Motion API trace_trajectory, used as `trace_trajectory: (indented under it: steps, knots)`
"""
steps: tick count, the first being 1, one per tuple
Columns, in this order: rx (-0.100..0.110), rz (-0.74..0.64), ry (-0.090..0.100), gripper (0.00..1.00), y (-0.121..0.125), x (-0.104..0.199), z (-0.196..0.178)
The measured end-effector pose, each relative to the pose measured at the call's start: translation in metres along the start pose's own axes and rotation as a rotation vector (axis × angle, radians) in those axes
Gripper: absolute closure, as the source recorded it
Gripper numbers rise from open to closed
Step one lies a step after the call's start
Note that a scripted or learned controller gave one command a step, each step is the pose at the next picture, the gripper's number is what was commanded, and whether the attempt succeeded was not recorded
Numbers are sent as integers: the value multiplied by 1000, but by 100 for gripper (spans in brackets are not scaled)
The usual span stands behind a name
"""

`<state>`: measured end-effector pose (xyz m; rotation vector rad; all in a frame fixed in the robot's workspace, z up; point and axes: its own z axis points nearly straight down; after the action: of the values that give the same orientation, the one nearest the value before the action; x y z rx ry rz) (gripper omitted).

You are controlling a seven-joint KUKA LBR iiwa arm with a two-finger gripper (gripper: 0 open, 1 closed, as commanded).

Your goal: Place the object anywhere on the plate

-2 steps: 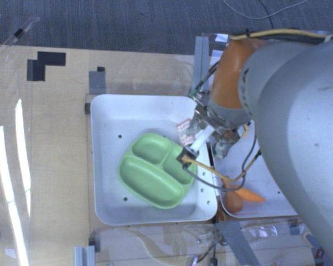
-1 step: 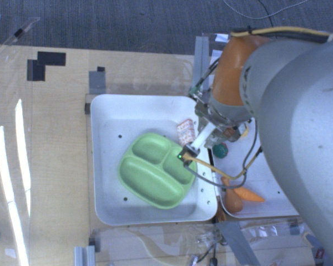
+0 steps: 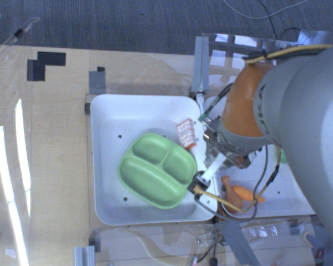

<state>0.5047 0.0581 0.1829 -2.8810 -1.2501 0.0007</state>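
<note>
Small white packet-like object, printed in red with an orange lower end, lies on the floor of the left shallow white bin. It sits at about 1 o'clock from the green three-compartment plastic plate, outside the plate's rim. Its orange end points toward the rim and comes very close to it, though contact cannot be made out. The object is roughly rectangular and lies tilted slightly off the bin's sides; its print is too small to read.

The plate rests at a slant in the middle of the left bin, with one long compartment toward 7 o'clock and two smaller ones toward 1 o'clock.

The end effector hangs over the seam between the two bins, at about 4 o'clock from the packet and just beside it. Whether it is apart or together cannot be told.

An orange, carrot-like object lies in the right white bin, at about 5 o'clock from the end effector.
</note>
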Motion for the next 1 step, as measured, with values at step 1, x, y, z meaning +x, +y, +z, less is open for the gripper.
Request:
trace_trajectory:
  steps: [1]
  knots:
    - [-3,-22,11,100,-70,53,83]
